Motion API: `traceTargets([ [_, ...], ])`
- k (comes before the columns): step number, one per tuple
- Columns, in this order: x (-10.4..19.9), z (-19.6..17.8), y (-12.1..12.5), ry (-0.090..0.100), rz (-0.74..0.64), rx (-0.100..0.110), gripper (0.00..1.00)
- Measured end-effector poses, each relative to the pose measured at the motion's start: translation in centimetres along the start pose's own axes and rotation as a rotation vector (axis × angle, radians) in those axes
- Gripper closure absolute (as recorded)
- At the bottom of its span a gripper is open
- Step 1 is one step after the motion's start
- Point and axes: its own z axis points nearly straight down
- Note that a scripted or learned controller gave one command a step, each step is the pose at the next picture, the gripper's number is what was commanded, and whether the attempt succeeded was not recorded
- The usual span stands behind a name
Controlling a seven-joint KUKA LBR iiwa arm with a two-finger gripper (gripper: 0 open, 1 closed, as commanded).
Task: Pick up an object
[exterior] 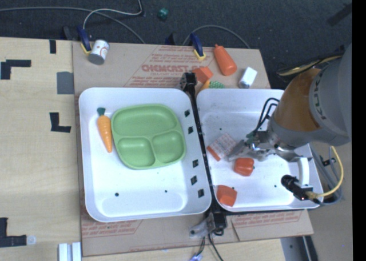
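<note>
My gripper (243, 149) hangs low over the middle of the right bin (274, 97), with the grey arm and its orange band (297, 105) reaching in from the right. Just below the gripper lies a red-orange chunk (244, 166), close to it or touching; I cannot tell which. To the gripper's left are a small orange piece (213, 152) and a pale crumpled wrapper (223, 141). Another red-orange block (226, 196) rests in the bin's front left corner. Nothing is visibly held.
The left bin (91, 197) holds a green divided plate (148, 135) and a toy carrot (104, 131). Behind the bins on the cardboard lie an orange bottle shape (225, 60), an orange block (203, 74), a white cube (247, 76) and a small can (99, 51).
</note>
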Motion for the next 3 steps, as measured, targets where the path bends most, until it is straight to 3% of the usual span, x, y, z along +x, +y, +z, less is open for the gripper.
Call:
traceTargets([
  [1, 3.4, -1.1, -4.2, 0.003, -0.001, 0.006, 0.0],
  [2, 3.5, -2.0, -4.2, 0.005, -0.001, 0.007, 1.0],
  [3, 9.7, -9.8, -1.2, 0.003, -0.002, 0.003, 1.0],
])
